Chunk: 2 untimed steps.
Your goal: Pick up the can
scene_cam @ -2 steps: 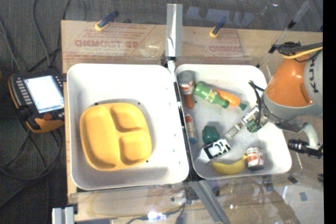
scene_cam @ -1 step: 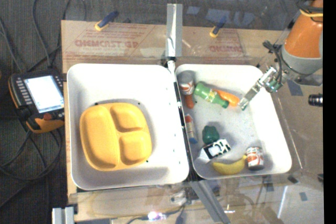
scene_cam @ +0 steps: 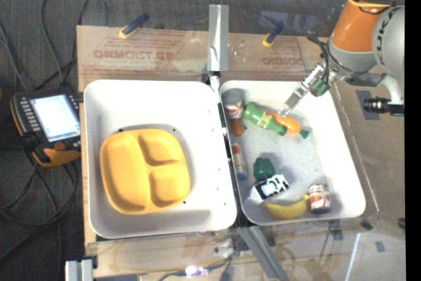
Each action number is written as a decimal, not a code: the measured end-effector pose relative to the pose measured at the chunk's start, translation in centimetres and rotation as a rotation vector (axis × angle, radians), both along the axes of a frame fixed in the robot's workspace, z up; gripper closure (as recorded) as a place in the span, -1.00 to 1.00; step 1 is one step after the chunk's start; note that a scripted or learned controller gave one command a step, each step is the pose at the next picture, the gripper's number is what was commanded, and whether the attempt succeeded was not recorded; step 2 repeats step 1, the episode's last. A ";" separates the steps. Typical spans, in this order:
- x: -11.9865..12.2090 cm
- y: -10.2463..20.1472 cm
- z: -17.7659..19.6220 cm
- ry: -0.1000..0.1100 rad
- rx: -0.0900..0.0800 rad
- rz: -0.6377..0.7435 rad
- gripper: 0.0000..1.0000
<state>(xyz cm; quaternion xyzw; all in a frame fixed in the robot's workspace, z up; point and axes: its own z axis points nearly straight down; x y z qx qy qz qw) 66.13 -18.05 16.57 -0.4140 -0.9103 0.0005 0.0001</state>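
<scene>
Two cans lie in the right bin (scene_cam: 342, 161). One has a silver top and a red-brown label (scene_cam: 232, 106) and stands at the bin's far left corner against the divider. The other, a small red and white can (scene_cam: 319, 197), sits at the near right beside a banana (scene_cam: 287, 208). My gripper (scene_cam: 291, 106) reaches in from the upper right on the grey arm with the orange band (scene_cam: 363, 16). Its tip hangs just above an orange toy (scene_cam: 291, 123) in the far middle of the bin, well apart from both cans. Nothing shows in its grasp.
A green bottle (scene_cam: 256, 116) lies between the silver-topped can and the orange toy. A dark green object (scene_cam: 264, 166), a black and white item (scene_cam: 272, 186) and a thin tube (scene_cam: 238, 161) sit mid-bin. The left bin (scene_cam: 105, 95) holds a yellow divided plate (scene_cam: 146, 169).
</scene>
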 end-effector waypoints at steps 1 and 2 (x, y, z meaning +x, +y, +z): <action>0.2 5.4 -2.5 0.001 -0.001 0.071 -1.00; 0.2 5.4 -2.5 0.001 -0.001 0.071 -1.00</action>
